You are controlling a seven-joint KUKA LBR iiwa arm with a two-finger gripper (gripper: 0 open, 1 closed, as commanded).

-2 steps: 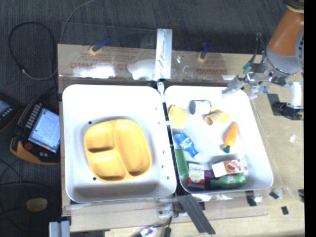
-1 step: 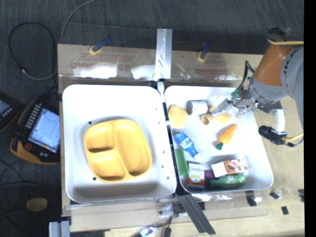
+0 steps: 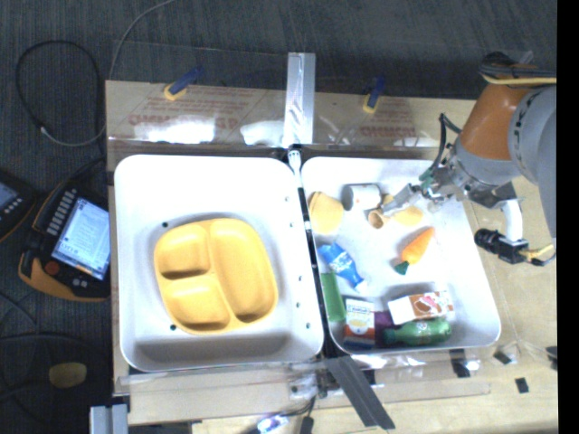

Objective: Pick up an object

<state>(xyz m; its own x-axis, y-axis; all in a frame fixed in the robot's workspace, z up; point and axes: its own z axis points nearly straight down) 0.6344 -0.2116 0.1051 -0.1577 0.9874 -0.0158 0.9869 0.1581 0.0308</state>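
Gripper [image 3: 398,202] low in the upper part of the right bin [image 3: 484,287], reaching in from the upper right of the frame on the grey arm with its orange band [image 3: 488,120]. Fingers too small and blurred here to judge as spread or clenched; cannot tell, and nothing visibly between them. Tip just beside a small tan cup-like piece [image 3: 374,217], possibly touching it, with a pale yellow piece [image 3: 409,216] just right of that and a grey-white cylinder [image 3: 360,193] just to the left.

Elsewhere in the right bin: a yellow rounded object [image 3: 325,211] against the left wall, a toy carrot [image 3: 414,247] near the middle, tilted, a blue packet [image 3: 342,262] below the yellow object, a small box with a red label [image 3: 419,306] toward the lower right, a green bottle [image 3: 416,333] lying along the bottom wall, and further packets in the lower left corner, crowded together.

Left bin [image 3: 136,188] holding a yellow divided tray [image 3: 215,271], three compartments, lying flat.

Off the bench at the left edge of the frame, a handheld pendant with a lit screen [image 3: 81,238] on the dark floor.
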